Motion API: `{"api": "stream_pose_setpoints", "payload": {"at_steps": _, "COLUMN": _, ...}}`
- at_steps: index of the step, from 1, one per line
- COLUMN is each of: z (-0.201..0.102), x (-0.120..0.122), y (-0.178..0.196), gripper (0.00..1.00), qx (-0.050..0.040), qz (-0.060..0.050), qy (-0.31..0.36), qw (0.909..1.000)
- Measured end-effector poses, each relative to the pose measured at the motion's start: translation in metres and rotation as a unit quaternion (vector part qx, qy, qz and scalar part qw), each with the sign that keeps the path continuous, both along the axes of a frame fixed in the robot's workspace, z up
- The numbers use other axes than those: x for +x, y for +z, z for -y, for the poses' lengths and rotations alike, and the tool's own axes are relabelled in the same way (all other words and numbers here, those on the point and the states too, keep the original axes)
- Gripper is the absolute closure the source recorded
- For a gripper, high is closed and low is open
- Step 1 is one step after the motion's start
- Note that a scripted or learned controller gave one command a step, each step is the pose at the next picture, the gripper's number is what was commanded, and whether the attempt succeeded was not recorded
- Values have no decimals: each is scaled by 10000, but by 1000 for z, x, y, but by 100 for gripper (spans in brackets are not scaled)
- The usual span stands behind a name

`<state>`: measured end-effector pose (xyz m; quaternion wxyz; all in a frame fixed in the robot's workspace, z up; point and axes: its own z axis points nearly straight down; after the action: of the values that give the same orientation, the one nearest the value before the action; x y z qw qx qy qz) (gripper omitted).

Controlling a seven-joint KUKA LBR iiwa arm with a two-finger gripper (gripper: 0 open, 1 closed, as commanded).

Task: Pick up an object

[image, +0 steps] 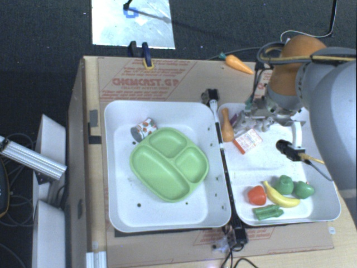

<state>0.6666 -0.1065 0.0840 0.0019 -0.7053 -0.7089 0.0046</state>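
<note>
Tool (252, 119) over right bin (326, 205), near orange packet (247, 141).

We see even, fairly bright overhead light that washes the two white bins (167, 216) nearly flat, with only faint, soft shadows beside the green plate (169, 163) (its surface carries a mild sheen). The foil-like sheet (133, 14) at the top glares pale blue-white against the dark floor. The picture is soft and slightly grainy, and the near arm (332, 102) is blurred.
</note>
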Motion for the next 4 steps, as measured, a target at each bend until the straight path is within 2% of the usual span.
{"api": "stream_pose_setpoints", "payload": {"at_steps": 1, "z": 0, "x": 1, "y": 11, "gripper": 100, "qx": 3, "qz": 3, "qy": 13, "qw": 10000}}
{"api": "stream_pose_setpoints", "payload": {"at_steps": 2, "z": 5, "x": -2, "y": 10, "gripper": 0, "qx": -32, "qz": -40, "qy": 5, "qw": 10000}}
{"api": "stream_pose_setpoints", "payload": {"at_steps": 3, "z": 18, "x": -1, "y": -1, "gripper": 0, "qx": 5, "qz": -28, "qy": -14, "qw": 10000}}
{"api": "stream_pose_setpoints", "payload": {"at_steps": 4, "z": 16, "x": 2, "y": 11, "gripper": 100, "qx": 4, "qz": 44, "qy": -2, "qw": 10000}}
